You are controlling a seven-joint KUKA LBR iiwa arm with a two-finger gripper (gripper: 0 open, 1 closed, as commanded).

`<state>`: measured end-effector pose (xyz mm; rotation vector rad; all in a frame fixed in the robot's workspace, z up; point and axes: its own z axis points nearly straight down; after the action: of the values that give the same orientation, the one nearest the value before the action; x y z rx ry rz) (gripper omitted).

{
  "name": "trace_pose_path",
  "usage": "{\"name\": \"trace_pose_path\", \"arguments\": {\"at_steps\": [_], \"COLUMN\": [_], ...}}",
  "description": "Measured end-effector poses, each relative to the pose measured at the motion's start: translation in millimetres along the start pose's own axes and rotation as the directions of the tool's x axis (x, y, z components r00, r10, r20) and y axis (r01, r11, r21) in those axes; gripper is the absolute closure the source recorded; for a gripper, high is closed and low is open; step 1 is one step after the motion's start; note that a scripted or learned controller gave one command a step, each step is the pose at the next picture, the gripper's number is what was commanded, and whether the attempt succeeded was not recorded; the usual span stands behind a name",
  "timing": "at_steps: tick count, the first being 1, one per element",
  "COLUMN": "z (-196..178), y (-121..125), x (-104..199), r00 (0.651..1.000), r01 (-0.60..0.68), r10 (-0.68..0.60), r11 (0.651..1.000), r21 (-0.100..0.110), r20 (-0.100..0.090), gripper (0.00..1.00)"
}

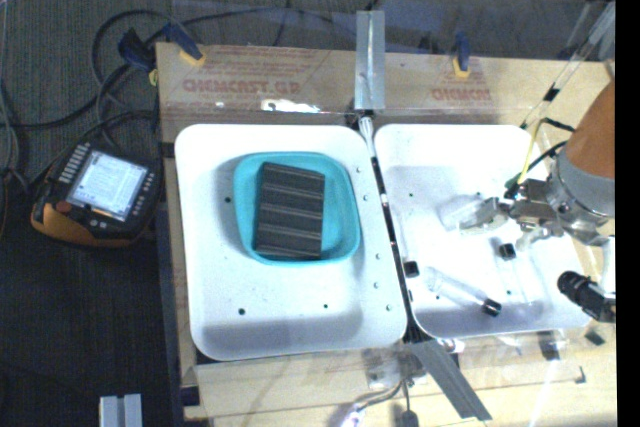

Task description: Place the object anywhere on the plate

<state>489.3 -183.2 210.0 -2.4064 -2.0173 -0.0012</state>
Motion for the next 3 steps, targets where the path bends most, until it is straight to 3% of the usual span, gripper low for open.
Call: {"name": "trace_pose_path", "arguments": {"at_steps": [1,2,3], "z": [-136.9,-101.4,-19.8], "y": [66.1,10.8,1.0], "x": [-8.7,-39.0,-36.7], "r00": [0.964,0.991,0.997], "r01": [0.266,0.137,0.081], "r10": [-0.265,-0.137,-0.081], "r11": [0.964,0.991,0.997], "r21": [-0.001,0.001,0.002], "r20": [0.006,0.003,0.003], "gripper": [0.00,0.00,0.00]}}
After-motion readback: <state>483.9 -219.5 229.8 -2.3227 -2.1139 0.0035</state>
